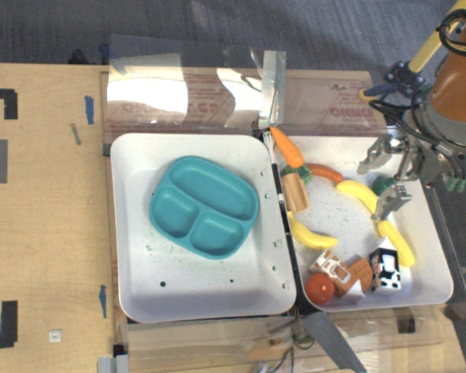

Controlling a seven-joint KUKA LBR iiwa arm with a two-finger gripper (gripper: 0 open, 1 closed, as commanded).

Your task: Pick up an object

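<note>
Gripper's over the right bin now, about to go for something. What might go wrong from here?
1. The gripper hangs between two bananas, with a small green piece beside it; it might pinch nothing or nudge one aside.
2. The toys at the bin's front, the tomato, brown piece and cow, lie packed together, so a grasp there may snag a neighbour.

Bench with two bins

A wooden bench (39, 231) carried two shallow white bins side by side: left bin (132, 231), right bin (431, 282).
</note>
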